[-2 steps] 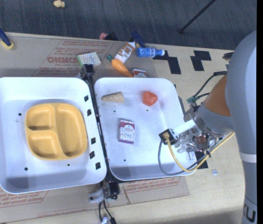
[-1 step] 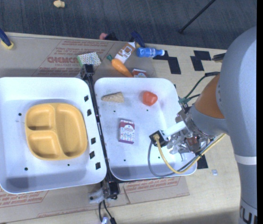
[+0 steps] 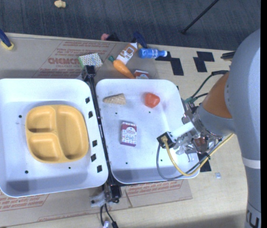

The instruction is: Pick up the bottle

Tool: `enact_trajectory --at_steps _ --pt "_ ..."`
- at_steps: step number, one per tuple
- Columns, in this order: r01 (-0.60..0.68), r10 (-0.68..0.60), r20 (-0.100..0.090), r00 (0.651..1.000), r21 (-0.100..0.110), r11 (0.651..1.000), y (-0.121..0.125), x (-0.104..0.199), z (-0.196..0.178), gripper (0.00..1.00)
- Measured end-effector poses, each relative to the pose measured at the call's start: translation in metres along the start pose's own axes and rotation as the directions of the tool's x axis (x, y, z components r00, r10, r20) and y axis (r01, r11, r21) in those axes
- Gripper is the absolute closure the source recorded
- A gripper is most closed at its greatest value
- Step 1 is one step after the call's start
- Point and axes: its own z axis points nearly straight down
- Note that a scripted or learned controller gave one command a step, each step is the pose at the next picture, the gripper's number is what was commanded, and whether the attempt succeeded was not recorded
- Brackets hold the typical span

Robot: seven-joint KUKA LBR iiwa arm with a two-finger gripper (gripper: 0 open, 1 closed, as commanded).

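A small blue bottle (image 3: 151, 53) lies on its side on the bench, just beyond the far rim of the right bin (image 3: 138, 172). My gripper (image 3: 191, 145) hangs low over that bin's right rim, near its front corner, with a yellow cable looped beneath it. It is far from the bottle, which lies up and to the left. Nothing shows in its grasp.
The right bin holds a bread piece (image 3: 115, 99), a red lump (image 3: 151, 99) and a small red packet (image 3: 129, 133). A yellow divided plate (image 3: 56, 132) sits in the left bin. A carrot (image 3: 123, 69), a white-orange pack (image 3: 128, 52) and a green patterned piece (image 3: 90, 59) lie near the bottle.
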Motion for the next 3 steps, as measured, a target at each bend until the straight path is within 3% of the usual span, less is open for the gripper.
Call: enact_trajectory --at_steps 1,3 --pt "-0.032 0.032 0.001 0.999 0.000 0.999 0.017 -0.005 0.006 1.00" --pt "-0.032 0.032 0.000 0.999 0.000 0.999 0.008 -0.002 -0.010 1.00"
